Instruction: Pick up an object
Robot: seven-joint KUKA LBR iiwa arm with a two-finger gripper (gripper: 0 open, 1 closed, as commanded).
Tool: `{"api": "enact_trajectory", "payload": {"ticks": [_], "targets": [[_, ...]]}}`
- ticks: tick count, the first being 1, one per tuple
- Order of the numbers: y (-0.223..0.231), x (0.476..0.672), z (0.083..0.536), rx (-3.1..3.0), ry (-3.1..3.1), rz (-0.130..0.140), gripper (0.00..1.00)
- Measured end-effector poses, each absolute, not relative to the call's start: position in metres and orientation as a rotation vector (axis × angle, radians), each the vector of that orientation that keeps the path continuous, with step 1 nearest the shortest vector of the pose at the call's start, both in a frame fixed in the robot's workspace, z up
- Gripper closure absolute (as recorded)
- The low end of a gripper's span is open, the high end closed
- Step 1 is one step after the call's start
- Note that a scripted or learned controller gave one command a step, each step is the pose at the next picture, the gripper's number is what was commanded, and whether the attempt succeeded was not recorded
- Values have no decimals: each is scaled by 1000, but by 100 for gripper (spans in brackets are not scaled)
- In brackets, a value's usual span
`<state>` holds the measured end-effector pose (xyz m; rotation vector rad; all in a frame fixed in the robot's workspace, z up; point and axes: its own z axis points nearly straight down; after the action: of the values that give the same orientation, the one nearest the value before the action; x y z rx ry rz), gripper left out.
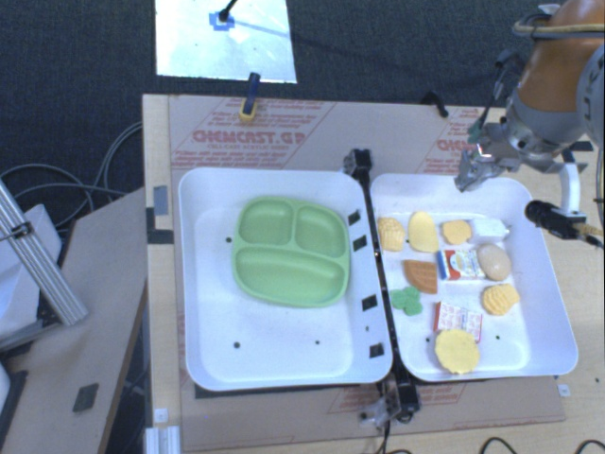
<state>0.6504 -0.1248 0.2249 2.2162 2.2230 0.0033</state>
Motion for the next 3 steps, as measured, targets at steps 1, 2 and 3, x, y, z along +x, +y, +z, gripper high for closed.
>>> {"api": "enact_trajectory", "payload": {"ticks": [1, 2, 3], "targets": [[-69, 642, 215, 2213, 2232, 2, 100], [-8, 634, 213, 2211, 2232, 3, 100], [30, 621, 228, 2212, 2232, 4, 100]]}}
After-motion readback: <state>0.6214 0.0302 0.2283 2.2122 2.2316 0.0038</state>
